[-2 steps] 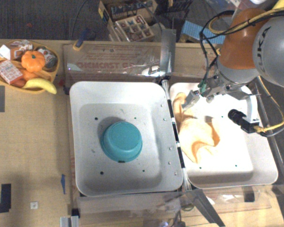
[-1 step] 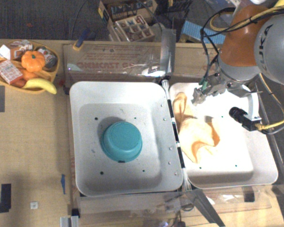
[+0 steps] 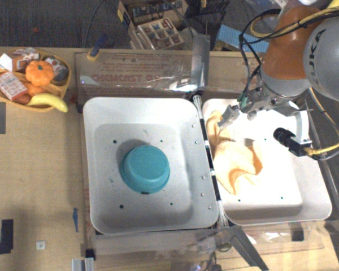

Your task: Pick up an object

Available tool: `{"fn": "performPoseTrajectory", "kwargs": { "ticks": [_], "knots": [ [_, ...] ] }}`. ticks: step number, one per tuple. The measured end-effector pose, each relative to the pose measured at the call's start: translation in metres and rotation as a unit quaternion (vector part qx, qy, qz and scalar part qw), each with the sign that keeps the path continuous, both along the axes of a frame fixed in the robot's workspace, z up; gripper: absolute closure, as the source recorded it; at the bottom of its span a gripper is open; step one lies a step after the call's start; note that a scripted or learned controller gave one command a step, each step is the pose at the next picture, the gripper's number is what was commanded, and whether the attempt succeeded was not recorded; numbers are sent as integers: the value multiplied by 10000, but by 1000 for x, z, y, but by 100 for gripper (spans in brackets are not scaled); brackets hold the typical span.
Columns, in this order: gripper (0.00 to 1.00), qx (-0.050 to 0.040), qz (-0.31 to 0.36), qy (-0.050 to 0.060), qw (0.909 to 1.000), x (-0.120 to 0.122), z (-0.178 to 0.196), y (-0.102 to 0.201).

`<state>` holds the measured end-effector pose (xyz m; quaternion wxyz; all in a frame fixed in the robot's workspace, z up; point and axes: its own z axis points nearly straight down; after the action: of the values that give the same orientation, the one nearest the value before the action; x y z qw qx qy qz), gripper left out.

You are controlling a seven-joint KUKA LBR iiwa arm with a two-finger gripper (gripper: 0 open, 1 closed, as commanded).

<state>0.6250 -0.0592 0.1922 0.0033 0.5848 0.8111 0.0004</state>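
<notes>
Hand (image 3: 233, 115) hovered over right bin's (image 3: 313, 205) far-left corner, above orange cloth (image 3: 237, 160); finger state indiscernible. Teal bowl (image 3: 146, 168) sat upside-down mid left bin (image 3: 101, 117).

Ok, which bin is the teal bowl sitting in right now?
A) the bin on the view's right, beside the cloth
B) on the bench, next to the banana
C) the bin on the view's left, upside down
C: the teal bowl lies upside down in the left bin, while the right bin holds the crumpled yellow-orange cloth under the gripper.
</notes>
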Motion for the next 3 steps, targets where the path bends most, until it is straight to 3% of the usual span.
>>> {"fn": "performPoseTrajectory", "kwargs": {
  "ticks": [1, 2, 3],
  "knots": [
    [0, 19, -505, 39, 9987, -90, -75, -41],
    [0, 22, -641, -18, 9979, -72, -103, -43],
    [0, 13, -2152, 28, 9766, -31, -9, -30]
  ]
}}
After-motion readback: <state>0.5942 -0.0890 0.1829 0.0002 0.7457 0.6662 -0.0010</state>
